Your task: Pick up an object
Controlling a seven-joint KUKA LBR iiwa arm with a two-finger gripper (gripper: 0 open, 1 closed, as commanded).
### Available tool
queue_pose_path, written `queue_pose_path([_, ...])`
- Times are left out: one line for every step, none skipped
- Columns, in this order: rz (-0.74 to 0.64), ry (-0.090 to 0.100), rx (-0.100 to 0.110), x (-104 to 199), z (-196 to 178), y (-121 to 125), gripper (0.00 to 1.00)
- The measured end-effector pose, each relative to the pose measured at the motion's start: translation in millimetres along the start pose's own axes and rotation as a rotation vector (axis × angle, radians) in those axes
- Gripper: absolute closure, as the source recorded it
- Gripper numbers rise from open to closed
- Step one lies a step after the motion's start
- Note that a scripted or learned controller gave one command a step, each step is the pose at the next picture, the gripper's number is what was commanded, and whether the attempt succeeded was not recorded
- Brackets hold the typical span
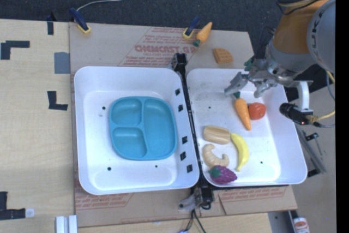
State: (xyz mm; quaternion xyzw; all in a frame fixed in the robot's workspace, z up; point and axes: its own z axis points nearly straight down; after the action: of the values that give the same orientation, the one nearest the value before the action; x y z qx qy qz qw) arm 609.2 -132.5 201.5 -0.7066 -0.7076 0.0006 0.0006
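From above, the bench carries two shallow white bins set side by side on cardboard. The left bin [87, 117] holds a blue divided plate [143, 127], lying flat near its middle. The right bin [283, 166] holds the toy food: an orange carrot [242, 113] lying at a slant with its top end toward the far wall, a red tomato [257, 111] touching the carrot's right side, a tan bread roll [216, 134], a yellow banana [241, 150] just beside the roll, a pale curled piece [210, 156] below the roll, and a purple bunch of grapes [223, 174] near the front wall.

The arm reaches in from the right, and the gripper [248, 88] hangs over the far part of the right bin, just above the top of the carrot. Its two fingers [235, 85] stand apart, with nothing between them.

Outside the bins, on the cardboard, a small tan block [222, 55] and a second small carrot [203, 33] lie near the far edge.
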Motion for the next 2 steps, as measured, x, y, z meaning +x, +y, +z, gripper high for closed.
queue_pose_path([0.001, -0.001, -0.003, -45.6, 115.0, -39.6, 0.0])
queue_pose_path([-0.001, -0.002, -0.007, -15.0, 114.8, 18.7, 0.0])
